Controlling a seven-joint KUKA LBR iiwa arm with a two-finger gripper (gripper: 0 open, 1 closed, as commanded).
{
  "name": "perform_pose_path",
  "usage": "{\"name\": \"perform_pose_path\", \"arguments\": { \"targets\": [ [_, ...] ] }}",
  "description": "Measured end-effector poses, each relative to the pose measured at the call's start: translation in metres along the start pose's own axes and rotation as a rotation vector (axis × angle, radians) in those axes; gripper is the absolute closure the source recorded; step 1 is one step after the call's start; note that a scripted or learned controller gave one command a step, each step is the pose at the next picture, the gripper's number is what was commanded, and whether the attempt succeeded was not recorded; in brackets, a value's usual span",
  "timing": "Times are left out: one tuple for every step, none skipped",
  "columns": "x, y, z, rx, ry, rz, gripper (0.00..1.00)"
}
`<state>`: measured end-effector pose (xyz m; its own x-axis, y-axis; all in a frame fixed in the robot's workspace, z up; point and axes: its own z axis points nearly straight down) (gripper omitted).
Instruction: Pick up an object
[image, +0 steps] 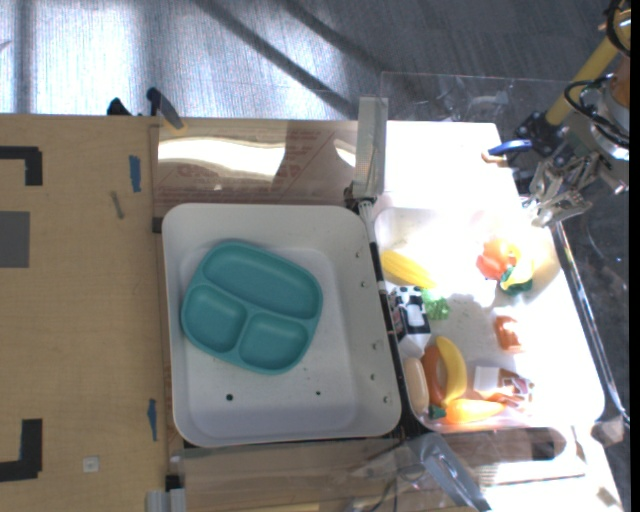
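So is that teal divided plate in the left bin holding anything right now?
Empty. The teal plate lies flat in the left bin, and all three compartments show bare teal.

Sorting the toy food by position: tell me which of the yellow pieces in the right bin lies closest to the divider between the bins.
The yellow piece at the bin's upper left, right beside the divider. The banana lies lower and farther right.

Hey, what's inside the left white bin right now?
The left white bin holds one teal divided plate, lying flat with three compartments, nothing in them. A few small dark specks dot the bin floor beside it. Whatever is under the plate is covered, so I can't tell.
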<state>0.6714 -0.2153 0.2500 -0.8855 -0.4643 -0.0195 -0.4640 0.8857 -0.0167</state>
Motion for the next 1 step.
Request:
{"name": "perform_pose_path", "arguments": {
  "targets": [
    [0.0046,-0.0070,-0.0612,-0.004,0.007,0.369,1.00]
  ]
}}
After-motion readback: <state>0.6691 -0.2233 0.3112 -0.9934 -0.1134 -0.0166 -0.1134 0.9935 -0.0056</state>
